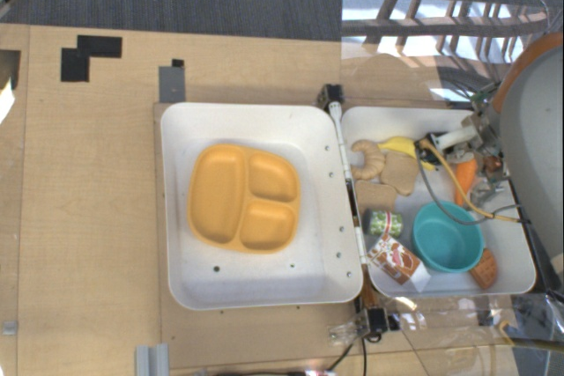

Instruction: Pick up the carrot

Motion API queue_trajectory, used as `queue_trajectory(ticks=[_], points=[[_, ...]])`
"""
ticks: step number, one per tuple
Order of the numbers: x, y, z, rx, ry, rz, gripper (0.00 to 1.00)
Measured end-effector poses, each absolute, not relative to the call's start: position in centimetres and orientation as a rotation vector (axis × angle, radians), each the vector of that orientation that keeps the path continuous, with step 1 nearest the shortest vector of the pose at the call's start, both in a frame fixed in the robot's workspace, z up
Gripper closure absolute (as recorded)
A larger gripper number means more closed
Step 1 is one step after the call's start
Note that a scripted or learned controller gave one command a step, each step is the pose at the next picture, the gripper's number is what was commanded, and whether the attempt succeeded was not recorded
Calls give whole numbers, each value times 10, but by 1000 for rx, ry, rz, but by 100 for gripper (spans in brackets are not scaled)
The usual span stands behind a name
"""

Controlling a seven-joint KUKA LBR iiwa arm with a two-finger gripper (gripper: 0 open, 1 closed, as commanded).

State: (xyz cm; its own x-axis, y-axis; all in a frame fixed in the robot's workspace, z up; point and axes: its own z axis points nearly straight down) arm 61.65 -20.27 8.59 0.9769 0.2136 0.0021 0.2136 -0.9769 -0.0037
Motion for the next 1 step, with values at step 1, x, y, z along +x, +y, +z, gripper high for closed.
queue_trajectory(ticks=[1], points=[[624,-193,101,-3104,-375,-21,100]])
